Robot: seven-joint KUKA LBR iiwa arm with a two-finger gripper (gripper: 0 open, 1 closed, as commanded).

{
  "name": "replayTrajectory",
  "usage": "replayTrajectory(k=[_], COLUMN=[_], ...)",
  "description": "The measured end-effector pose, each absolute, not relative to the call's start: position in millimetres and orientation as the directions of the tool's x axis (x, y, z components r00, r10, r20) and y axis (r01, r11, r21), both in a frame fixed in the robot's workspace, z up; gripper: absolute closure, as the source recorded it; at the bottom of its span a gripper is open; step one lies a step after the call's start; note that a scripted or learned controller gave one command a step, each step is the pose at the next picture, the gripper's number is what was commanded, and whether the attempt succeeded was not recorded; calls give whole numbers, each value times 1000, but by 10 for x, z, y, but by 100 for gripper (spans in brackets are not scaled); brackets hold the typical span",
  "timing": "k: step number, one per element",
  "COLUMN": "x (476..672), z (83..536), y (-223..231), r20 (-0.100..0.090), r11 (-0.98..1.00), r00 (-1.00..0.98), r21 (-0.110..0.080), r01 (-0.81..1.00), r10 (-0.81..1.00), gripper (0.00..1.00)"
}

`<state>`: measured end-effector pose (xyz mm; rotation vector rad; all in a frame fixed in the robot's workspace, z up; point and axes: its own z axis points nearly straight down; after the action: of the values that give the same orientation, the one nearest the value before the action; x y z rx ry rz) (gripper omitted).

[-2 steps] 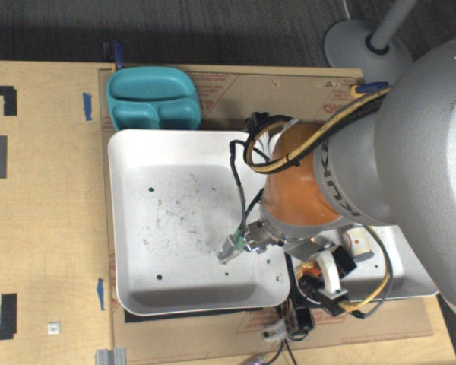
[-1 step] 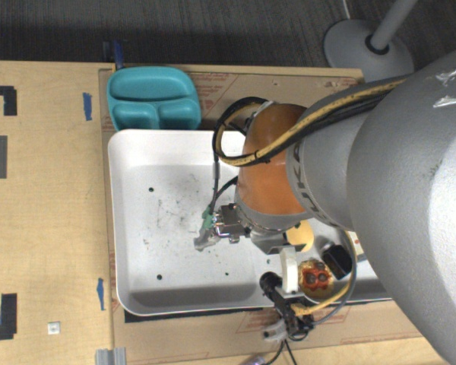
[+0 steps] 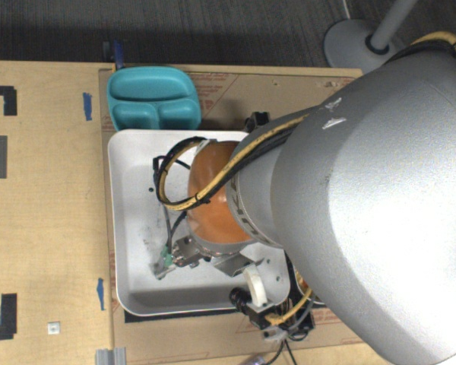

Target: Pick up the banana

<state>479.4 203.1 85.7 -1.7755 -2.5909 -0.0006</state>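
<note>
Cardboard-topped bench (image 3: 45,226): arm (image 3: 380,204) hangs low over white bin (image 3: 129,204); gripper (image 3: 171,261) state indeterminable, banana unsighted. Judged: approach step; locating needed.

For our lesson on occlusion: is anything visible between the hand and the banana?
That can't be judged here. The arm reaches over the white bin and covers most of it, and no banana can be made out on the bare floor left of it. A teal tray lies beyond the bin.
</note>
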Motion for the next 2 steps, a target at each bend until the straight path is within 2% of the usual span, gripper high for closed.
replayTrajectory(k=[1, 2], x=[4799, 4801], z=[961, 1058], y=[2048, 2049], r20=[4, 3], r11=[360, 359], r00=[-360, -359], r21=[3, 4], r01=[933, 933], r10=[933, 933], gripper=[100, 100])
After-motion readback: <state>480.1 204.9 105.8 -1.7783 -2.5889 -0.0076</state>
